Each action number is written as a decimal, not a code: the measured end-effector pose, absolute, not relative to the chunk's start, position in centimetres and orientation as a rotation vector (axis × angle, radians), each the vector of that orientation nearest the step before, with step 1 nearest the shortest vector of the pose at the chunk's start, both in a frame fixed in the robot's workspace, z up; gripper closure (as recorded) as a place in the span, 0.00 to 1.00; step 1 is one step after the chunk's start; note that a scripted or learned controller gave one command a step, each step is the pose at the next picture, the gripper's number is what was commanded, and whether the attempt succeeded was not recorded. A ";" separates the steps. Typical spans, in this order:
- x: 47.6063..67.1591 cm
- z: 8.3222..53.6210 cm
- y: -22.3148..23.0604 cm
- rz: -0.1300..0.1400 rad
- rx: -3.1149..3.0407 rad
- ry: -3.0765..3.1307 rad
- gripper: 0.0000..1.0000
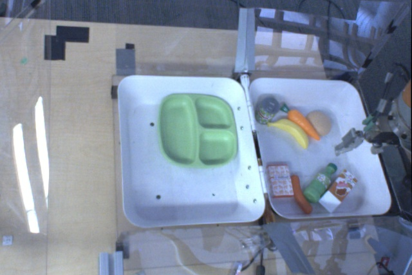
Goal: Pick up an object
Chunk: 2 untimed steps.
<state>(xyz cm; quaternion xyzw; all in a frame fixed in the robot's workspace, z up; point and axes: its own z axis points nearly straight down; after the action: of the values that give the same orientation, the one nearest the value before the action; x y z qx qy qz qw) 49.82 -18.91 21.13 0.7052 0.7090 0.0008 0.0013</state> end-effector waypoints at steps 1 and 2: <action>56.8 9.2 -17.4 0.005 2.076 2.350 0.00; 62.6 8.8 -16.7 0.008 2.027 2.389 0.00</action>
<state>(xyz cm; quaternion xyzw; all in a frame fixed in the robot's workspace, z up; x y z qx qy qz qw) 62.57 -16.72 8.76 0.6468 0.7626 0.0025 0.0042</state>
